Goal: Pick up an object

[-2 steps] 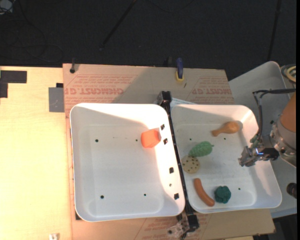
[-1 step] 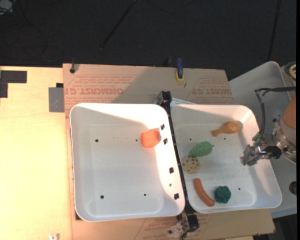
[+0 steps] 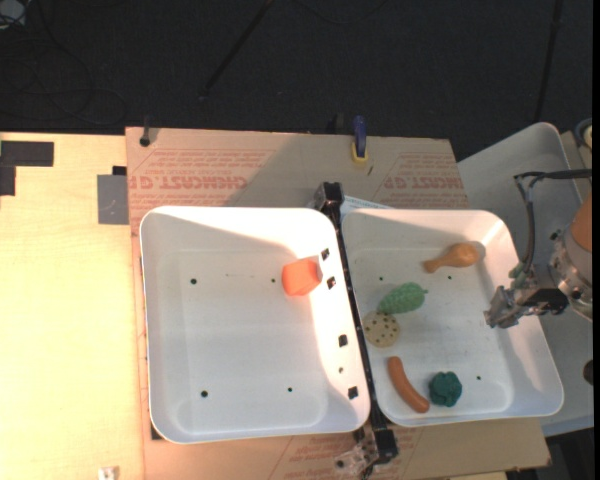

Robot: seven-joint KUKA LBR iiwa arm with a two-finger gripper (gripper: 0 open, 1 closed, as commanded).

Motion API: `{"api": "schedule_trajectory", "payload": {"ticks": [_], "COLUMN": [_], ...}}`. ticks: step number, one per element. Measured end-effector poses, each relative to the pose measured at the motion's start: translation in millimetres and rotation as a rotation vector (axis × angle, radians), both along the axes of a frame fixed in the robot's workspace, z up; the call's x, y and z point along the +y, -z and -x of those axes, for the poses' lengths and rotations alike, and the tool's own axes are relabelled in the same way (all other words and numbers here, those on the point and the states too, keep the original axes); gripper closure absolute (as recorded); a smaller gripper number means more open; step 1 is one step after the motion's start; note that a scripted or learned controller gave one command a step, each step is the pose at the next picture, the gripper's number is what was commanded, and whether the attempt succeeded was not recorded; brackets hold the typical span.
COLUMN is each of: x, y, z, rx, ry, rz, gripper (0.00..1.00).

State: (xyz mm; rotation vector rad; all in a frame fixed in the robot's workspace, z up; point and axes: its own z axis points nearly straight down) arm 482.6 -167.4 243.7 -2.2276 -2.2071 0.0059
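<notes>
While its state is unclear, the metal tool (image 3: 502, 311) hovers by a knobbly teal lump (image 3: 445, 388).

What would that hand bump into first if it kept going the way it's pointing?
The hand points toward the camera view's left, over the right bin. Going straight on, it would probably meet the green bumpy toy first, though its height above the bin is unclear.

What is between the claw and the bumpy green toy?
Nothing: the camera view shows bare white bin floor between the claw and the bumpy green toy.
</notes>
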Motion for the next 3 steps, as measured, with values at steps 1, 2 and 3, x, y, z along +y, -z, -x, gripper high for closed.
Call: {"api": "schedule_trajectory", "payload": {"ticks": [1, 2, 3], "x": [-1, -2, -2], "y": [-9, -19, -28], "z": [0, 0, 0], "rx": [0.001, 0.002, 0.003], "ry": [0.002, 0.003, 0.003], "rz": [0.000, 0.000, 0.000], "gripper": [1.00, 1.00, 1.00]}}
